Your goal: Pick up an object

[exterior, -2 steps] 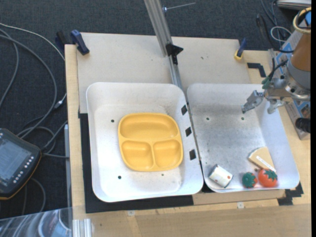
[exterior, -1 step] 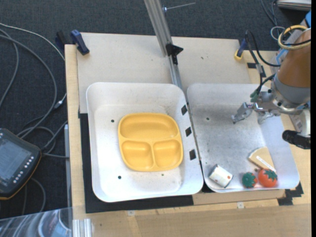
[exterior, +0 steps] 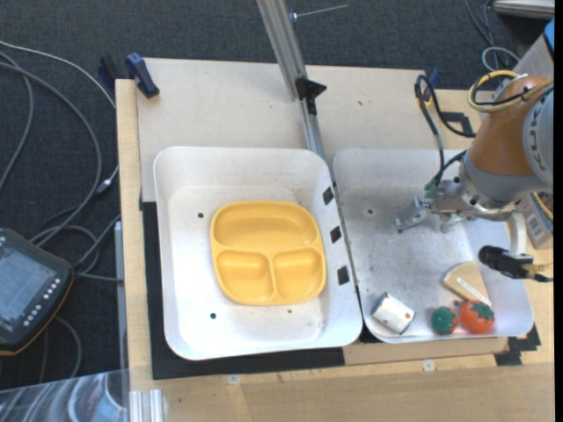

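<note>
My gripper [exterior: 412, 220] hangs over the upper middle of the right bin [exterior: 387, 262], above bare floor and apart from every object. Along that bin's front edge lie a small white block with a dark mark [exterior: 393, 313], a green piece [exterior: 444, 320] and a red tomato-like ball [exterior: 477, 317]. A tan wedge [exterior: 465, 282] rests just behind the red ball. A yellow divided plate [exterior: 268, 253] lies in the middle of the left bin [exterior: 185, 236].
The grey arm with its orange band [exterior: 506, 139] comes in from the right over the right bin's far corner. A slanted metal pole [exterior: 290, 51] rises from the ridge between the bins. Cables lie on the bench at the back right [exterior: 440, 112].
</note>
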You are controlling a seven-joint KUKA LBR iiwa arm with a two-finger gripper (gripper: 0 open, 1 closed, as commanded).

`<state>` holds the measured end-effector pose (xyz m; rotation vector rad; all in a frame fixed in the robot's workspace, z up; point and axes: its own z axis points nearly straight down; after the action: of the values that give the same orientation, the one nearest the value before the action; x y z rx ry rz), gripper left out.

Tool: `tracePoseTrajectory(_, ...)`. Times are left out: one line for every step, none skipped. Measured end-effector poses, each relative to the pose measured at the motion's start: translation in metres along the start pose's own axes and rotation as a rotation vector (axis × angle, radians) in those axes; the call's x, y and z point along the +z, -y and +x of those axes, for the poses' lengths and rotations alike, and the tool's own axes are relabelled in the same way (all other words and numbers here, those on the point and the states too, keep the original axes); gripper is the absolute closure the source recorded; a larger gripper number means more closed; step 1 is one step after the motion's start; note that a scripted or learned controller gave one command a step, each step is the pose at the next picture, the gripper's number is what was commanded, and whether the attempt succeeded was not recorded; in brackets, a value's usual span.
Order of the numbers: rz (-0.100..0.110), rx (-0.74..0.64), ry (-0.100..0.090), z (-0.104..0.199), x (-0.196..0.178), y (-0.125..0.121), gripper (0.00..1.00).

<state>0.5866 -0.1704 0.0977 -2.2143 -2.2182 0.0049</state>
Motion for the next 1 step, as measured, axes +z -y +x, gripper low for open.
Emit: tracePoseTrajectory(-0.009,0.001,0.002,-0.0007,-0.0156,-0.0023,1.0)
